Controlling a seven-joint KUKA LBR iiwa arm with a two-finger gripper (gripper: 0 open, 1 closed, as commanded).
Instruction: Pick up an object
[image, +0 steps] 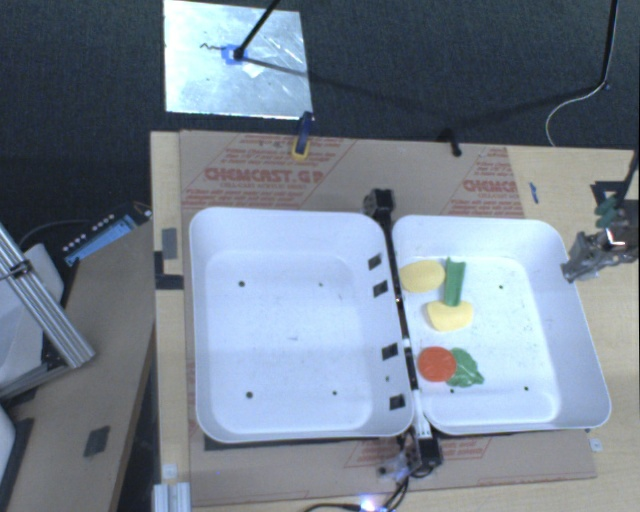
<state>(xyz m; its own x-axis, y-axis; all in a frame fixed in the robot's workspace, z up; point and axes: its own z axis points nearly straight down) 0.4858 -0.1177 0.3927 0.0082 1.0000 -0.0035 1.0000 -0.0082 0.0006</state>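
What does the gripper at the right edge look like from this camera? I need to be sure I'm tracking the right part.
The gripper is a small silvery-grey metal assembly with shiny, angular parts, seen at the right edge beside the right bin. Above it sits a dark bracket with a small green piece. It is too small and blurred to make out cables or markings.
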